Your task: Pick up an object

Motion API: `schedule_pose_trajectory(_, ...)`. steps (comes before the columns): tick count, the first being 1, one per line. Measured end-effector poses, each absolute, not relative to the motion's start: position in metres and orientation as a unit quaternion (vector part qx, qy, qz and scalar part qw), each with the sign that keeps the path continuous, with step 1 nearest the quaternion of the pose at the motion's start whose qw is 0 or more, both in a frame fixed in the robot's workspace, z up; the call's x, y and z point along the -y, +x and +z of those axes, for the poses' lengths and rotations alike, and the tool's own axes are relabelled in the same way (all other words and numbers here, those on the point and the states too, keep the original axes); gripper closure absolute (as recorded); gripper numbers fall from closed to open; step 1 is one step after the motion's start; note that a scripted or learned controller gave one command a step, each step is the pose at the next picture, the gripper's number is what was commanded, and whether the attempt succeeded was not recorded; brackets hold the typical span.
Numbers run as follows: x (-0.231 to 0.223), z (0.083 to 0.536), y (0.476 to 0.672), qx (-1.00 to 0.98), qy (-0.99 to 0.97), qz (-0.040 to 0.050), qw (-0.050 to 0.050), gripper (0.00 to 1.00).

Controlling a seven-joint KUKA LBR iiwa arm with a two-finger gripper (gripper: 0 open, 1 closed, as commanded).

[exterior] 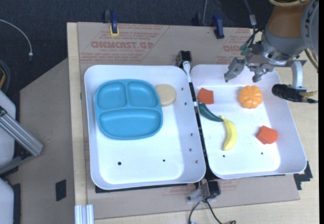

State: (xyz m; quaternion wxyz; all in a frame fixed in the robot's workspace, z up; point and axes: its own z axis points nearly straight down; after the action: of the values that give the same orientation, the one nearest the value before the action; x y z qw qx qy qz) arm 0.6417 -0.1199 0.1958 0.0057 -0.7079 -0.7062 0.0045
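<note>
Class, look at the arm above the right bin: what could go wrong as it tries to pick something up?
1. The open pincer hangs just behind the round orange; closing on it, the fingers might slip off and send it rolling.
2. The banana touches the green piece, so grabbing either could drag the other.

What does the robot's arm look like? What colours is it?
The arm is rounded and chunky, mostly grey, with a shiny orange band near its top. Its gripper is grey metal with two thin fingers. Black cables loop around the arm, and a black part sticks out beside it.
</note>
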Motion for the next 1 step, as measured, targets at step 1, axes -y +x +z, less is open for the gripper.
schedule_pose_trajectory(1, 0.1198, 0.2034, 0.6448, 0.707, -0.707, 0.0003, 0.000, 0.00)
